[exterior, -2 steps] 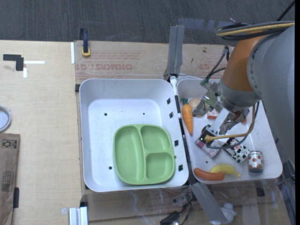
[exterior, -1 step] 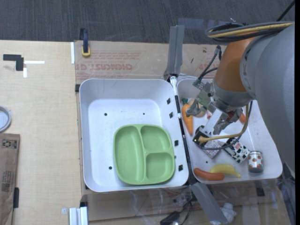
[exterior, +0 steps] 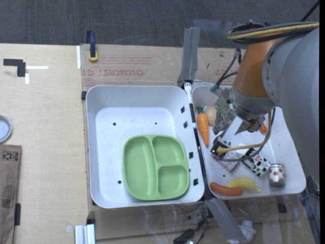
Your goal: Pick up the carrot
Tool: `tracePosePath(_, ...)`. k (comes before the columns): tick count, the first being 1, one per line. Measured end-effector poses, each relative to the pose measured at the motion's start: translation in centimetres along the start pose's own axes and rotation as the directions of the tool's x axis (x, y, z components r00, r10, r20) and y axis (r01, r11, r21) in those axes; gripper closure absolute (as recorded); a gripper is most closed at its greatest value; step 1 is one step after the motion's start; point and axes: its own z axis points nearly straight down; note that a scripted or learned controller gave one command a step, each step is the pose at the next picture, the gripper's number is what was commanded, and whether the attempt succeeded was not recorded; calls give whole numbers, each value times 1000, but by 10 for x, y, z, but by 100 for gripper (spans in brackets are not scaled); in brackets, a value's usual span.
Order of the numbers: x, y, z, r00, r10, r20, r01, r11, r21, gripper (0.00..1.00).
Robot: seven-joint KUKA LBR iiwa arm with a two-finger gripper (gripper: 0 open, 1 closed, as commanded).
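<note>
The tool [exterior: 220,126] hangs over the right bin [exterior: 297,173], in its far left part. I cannot tell if the tool is spread or pressed together. Nothing can be seen held in it.

The carrot [exterior: 203,128] lies just to the left of the tool, close by the bin's left wall. It lies long-ways from far to near. Its fat end is far and its thin tip points near. So I think the tool must go a bit left and down, and grab the carrot across its thin sides.

A pale round thing [exterior: 209,111] sits right by the carrot's fat end and could get in the way.

In the near part of this bin lie a red sausage [exterior: 226,189], a banana [exterior: 246,184] and a little can [exterior: 276,175].

The left bin [exterior: 92,136] holds a green plate [exterior: 155,166]. Both bins sit on the table [exterior: 40,136].
</note>
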Motion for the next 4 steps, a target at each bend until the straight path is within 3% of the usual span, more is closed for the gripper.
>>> tracePosePath(1,46,-47,7,999,-39,-5,39,999,-2,100)
tracePosePath(2,-54,24,-126,975,222,-6,-222,975,-3,100)
tracePosePath(3,-22,-39,-80,985,171,-5,-171,985,-2,100)
tracePosePath(4,-23,-39,-80,985,172,-5,-172,985,-2,0)
